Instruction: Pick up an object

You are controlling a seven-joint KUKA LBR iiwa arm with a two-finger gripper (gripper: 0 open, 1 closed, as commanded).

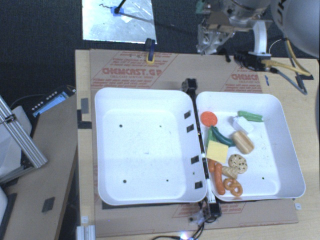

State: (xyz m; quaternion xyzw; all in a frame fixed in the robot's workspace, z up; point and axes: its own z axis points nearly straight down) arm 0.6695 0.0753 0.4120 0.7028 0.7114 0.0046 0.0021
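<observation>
The right bin (285,134) holds several toy foods in its left half. Among them are a red-orange round piece (209,118), a green pod (250,116), a white piece (241,124) and a tan bread roll (243,142). A dark green piece (219,136), a yellow cheese square (217,151), a chip cookie (238,162), an orange sausage (219,179) and a pretzel (233,187) lie there too. My gripper (209,43) hangs high beyond the bins' far edge, over the cardboard, well apart from the food, with nothing visibly in it.
The left bin (102,134) sits beside the right one, with black clips (190,129) along their shared rim. A yellow-blue clamp (150,51) and a shiny sheet (117,14) lie at the back. Cables (285,66) trail at the back right.
</observation>
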